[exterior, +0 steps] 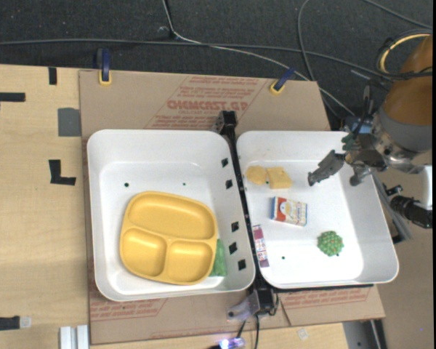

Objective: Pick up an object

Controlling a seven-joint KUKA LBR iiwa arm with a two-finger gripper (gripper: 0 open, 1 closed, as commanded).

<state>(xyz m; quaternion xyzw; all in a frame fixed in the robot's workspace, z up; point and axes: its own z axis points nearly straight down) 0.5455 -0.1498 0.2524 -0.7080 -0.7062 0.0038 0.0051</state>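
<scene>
The right bin holds several small items. Two tan, cracker-like pieces lie near its back left. A small red, white and blue carton lies flat at the middle. A green knobbly ball sits toward the front right. A pink and white strip leans against the bin's left wall. My gripper hovers over the back right part of this bin, open, with nothing between its dark fingers. It is to the right of the tan pieces and above the carton in the picture.
The left bin holds a yellow divided plate with a green item tucked at its right edge. A black divider runs between the bins. Cables cross the dark floor behind the cardboard sheet.
</scene>
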